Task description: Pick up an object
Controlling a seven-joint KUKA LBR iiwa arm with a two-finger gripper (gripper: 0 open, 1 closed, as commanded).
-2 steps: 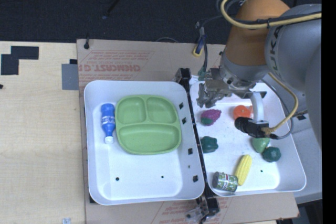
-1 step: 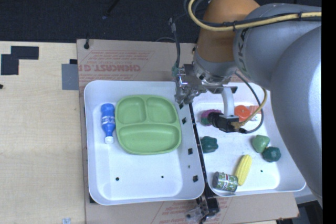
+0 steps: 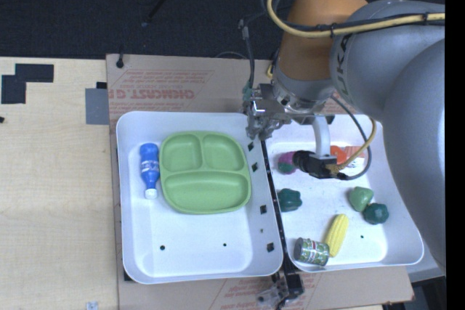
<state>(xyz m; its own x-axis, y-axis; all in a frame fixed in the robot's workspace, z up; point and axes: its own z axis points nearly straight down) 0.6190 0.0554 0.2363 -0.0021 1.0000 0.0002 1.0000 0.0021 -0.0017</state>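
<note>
Approach step. Gripper [image 3: 260,120] hovers over the far-left corner of the right bin [image 3: 378,247]; nothing visibly held, opening cannot be told. Next move calls for descent onto the purple object [image 3: 285,158] in that bin.

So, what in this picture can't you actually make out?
In the camera view:
The purple object is partly hidden behind the robot's wrist hardware, so its kind is unclear.
The orange-red object is mostly covered by the same hardware and cable.
The can has a label too small to read.
The right bin is covered along its right side by the grey arm.
</note>
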